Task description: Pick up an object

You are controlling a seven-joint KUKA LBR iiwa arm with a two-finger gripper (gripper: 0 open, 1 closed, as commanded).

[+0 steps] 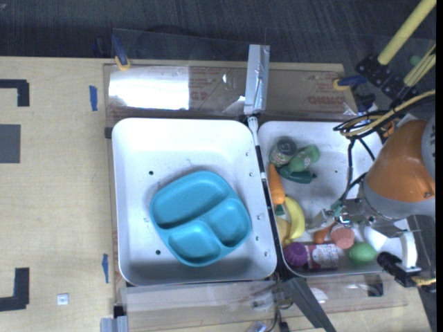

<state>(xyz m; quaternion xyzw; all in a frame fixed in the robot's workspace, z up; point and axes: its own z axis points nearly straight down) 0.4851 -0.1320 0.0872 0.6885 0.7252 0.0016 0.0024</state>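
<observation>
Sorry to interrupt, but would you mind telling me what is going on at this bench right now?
A grey arm with an orange band reaches in from the right, its end effector low over the right bin. That bin holds a jumble of toy food: a banana, a carrot, a purple item and a green ball. The left bin holds a blue divided plate. Nothing is visibly grasped yet.
</observation>
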